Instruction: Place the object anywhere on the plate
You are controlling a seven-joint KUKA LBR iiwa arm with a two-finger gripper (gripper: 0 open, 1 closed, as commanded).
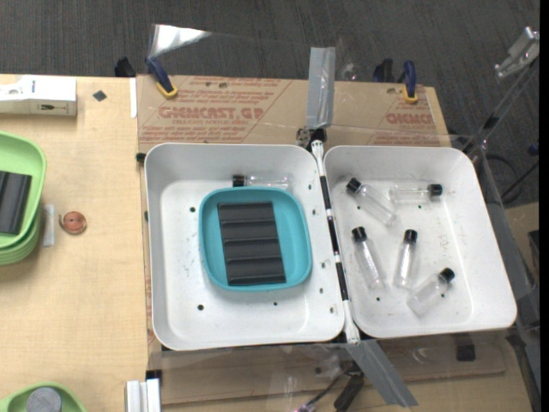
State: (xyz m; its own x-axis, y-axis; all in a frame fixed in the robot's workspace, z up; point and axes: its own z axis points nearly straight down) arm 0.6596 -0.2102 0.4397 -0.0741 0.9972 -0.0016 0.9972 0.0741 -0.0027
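A: Left bin (167, 256), contents?

B: One teal plate (296, 230), square with rounded corners, near the bin's centre. A dark ribbed insert (250, 242) lies on it. One clear vial with a black cap (257, 181) lies flat just behind the plate's far edge, close to the bin's back wall, long axis running left to right, cap at the left end. It is not on the plate.

A: Right bin (480, 230)?

B: Five clear vials, black caps, all lying flat and scattered. Far left vial (369, 199), slanting; far right vial (416, 194), nearly crosswise; middle left vial (366, 256) and middle right vial (405, 259), both roughly front to back; near right vial (431, 292), slanting.

A: State of the hand?

B: Cannot tell; no entry for open or closed.

A: Which item for the plate?

B: My judgement: any right-bin vial qualifies, as the arm enters from that side. The plate lies to the left of all five, across the divider between the bins. The two middle vials look easiest, since they lie apart from each other and clear of the walls. A grip across the short axis would suit.
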